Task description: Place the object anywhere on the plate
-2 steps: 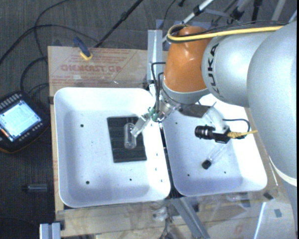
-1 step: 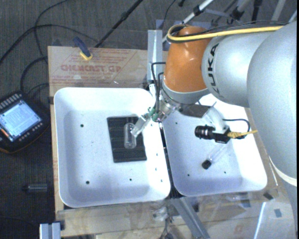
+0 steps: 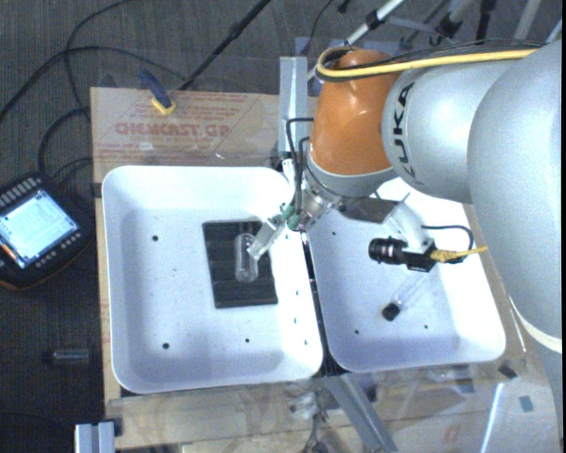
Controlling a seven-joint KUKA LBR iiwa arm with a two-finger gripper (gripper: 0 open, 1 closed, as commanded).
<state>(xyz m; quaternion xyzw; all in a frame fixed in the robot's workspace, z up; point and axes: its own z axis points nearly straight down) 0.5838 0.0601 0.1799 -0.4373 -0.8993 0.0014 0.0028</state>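
A black square plate [image 3: 228, 286] lies in the middle of the left white bin [image 3: 160, 328]. My gripper [image 3: 248, 259] reaches down from the orange-banded wrist [image 3: 354, 111] and sits over the plate's centre, very close to its surface. Its grey tip blends with whatever is under it, so I cannot make out a held object there. A small clear item with a black end [image 3: 399, 303] lies in the right bin [image 3: 453, 338], apart from the gripper.
A black camera with a yellow cable [image 3: 396, 251] hangs off the arm above the right bin. The bins meet along a ridge [image 3: 311, 291]. A teach pendant [image 3: 30, 226] rests on the floor to the left.
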